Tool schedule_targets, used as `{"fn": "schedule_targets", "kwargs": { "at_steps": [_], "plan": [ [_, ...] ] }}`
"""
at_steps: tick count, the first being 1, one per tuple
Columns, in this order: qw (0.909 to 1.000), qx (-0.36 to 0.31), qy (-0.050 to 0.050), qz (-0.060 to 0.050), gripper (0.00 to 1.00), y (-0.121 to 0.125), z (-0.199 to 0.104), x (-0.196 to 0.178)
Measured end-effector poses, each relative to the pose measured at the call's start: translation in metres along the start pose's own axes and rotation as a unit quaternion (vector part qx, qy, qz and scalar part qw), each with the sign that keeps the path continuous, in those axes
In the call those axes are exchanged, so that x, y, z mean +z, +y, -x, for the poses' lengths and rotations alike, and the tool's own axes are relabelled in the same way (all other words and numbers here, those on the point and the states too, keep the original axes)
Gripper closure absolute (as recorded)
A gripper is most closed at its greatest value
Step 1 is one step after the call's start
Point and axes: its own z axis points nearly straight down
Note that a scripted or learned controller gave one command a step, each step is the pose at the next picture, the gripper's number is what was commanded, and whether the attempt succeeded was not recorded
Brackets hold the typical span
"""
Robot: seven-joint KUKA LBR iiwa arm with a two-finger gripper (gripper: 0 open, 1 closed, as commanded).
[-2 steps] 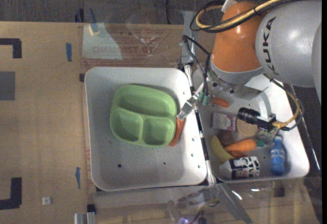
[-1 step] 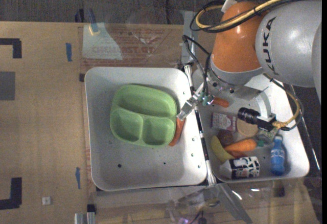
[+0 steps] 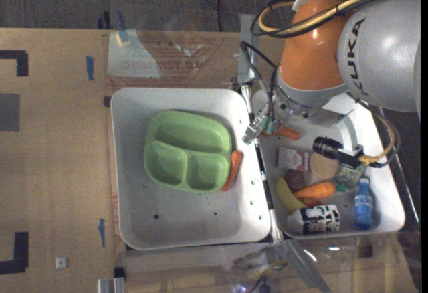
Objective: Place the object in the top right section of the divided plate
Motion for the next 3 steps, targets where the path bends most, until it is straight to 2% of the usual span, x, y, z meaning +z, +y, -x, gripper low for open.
{"fn": "schedule_targets", "kwargs": {
  "at_steps": [1,2,3],
  "plan": [
    [0.9990,-0.046,0.002,-0.002,1.00,-0.017,-0.059,0.011],
    [0.9869,-0.161,0.002,-0.002,1.00,-0.045,-0.105,0.011],
    [0.9686,-0.249,0.000,0.000,1.00,0.017,-0.123,-0.031]
  ]
}}
